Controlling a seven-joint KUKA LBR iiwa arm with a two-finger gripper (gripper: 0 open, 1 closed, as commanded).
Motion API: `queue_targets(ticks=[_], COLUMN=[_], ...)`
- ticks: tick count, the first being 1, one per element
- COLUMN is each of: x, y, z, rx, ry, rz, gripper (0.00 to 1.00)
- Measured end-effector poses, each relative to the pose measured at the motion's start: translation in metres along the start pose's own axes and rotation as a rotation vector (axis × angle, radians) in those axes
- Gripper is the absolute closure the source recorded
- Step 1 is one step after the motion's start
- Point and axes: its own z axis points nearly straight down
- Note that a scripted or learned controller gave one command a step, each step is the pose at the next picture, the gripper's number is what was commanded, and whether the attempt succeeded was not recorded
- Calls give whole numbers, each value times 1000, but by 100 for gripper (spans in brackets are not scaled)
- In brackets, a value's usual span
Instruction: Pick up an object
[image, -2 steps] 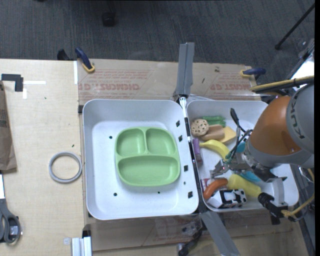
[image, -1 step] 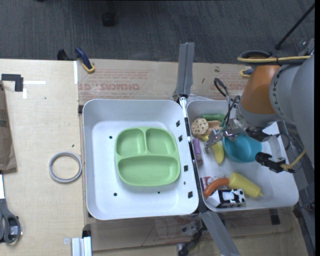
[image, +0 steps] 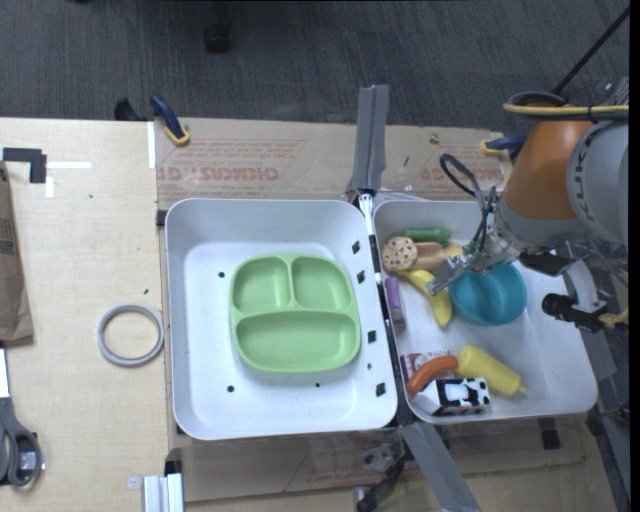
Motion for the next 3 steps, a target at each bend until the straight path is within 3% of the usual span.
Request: queue_targets(ticks=[1,2,3], x=[36,34,72], y=[-30,-29,26], z=[15,8,-142], rx=[0,0,4], ry=[1,-1,1], rz=[0,2,34], gripper=[0,100,100])
